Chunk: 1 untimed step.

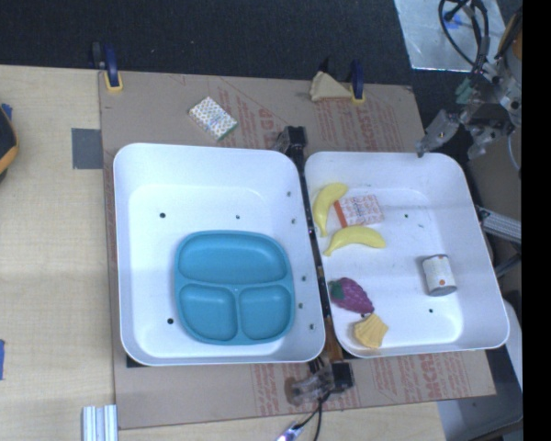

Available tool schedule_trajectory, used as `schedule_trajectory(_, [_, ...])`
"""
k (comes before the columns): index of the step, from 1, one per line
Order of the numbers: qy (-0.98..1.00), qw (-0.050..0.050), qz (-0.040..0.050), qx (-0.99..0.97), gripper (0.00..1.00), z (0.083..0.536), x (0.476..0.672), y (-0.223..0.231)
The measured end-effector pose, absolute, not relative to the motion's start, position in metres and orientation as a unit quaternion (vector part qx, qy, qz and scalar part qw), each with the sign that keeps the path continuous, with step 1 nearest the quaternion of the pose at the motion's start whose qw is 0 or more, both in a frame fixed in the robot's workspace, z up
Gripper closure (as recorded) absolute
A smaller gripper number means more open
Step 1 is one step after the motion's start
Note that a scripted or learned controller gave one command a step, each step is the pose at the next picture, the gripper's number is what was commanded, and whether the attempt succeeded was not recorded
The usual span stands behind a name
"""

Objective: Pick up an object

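**Claw parked off the bin, nothing in it**

Claw (450, 129) hangs past the right bin (468, 246) at about 1 o'clock, just outside its top corner, fingers spread and holding nothing.

Stuff to grab sits in that bin: two bananas (342, 220) at roughly 10 o'clock, a red and white packet (361, 210) touching the upper one, a grey cylinder (438, 275) around 4 o'clock, purple grapes (350, 294) at 7, and a yellow wedge (371, 331) just below them. Left bin (147, 191) has a blue divided tray (233, 286).
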<state>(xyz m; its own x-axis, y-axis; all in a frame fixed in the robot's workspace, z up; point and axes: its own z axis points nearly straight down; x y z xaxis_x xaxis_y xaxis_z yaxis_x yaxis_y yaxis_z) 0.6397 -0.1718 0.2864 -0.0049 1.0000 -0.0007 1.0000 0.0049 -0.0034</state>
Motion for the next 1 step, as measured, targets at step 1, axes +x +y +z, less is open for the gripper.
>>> schedule_trajectory(1, [-0.709,0.002,0.0023,-0.705,0.00,0.1608,0.6102,-0.1904])
